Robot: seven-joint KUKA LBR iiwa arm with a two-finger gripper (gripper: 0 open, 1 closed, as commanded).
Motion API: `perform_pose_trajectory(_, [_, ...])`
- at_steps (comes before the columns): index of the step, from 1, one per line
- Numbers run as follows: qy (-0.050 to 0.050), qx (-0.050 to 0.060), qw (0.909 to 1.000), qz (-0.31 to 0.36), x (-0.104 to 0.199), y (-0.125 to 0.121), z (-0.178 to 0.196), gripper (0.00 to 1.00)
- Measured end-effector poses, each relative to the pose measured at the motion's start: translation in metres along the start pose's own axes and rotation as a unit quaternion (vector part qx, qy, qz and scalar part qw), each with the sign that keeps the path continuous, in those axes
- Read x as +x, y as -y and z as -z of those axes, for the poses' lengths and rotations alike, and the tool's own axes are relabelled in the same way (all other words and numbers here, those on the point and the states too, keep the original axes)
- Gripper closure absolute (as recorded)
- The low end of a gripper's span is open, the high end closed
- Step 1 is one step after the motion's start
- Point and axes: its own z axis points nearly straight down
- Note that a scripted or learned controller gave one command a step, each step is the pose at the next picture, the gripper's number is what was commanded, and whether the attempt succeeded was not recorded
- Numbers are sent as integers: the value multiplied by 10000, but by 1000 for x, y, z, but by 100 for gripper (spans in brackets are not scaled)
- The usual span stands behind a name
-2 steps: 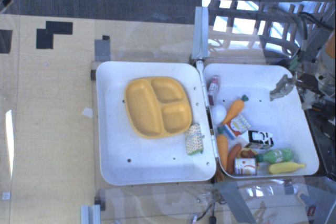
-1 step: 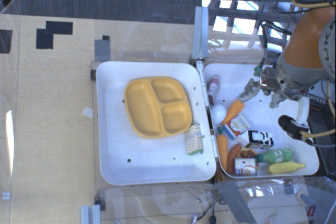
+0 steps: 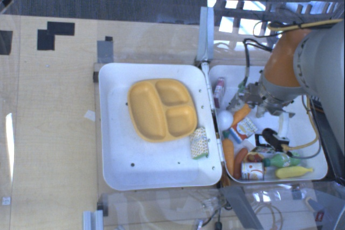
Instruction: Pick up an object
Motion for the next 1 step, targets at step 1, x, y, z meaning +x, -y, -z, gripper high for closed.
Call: perform_pose_trajectory(1, [-13, -20, 10000, 6, 2, -2, 12, 100])
